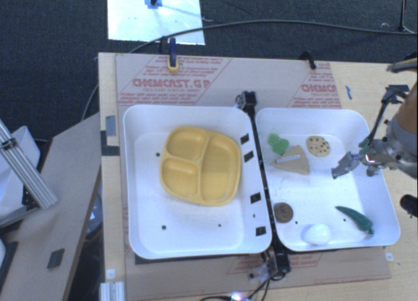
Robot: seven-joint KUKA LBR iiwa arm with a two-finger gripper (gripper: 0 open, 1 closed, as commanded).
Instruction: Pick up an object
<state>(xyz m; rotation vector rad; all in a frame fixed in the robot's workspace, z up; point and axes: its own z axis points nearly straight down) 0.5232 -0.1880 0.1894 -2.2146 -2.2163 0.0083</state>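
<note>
Dark carpet floor (52,45) surrounds a wooden bench (222,74); a pale sheet (153,6), perhaps paper, lies beyond it.

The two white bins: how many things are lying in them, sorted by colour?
Yellow: 1, the divided plate
Green: 2, a leafy piece and a pepper
Tan: 2, a cookie and a wedge
Brown: 1, a disc
White: 1, an egg
Total: 7

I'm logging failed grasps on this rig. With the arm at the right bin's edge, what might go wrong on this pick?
The gripper hangs near the right bin's wall, so a descent there might clip it. The green pepper lies close to the bin's far corner, leaving little room around it. The tan wedge touches the green piece, so a grab could drag both.
</note>
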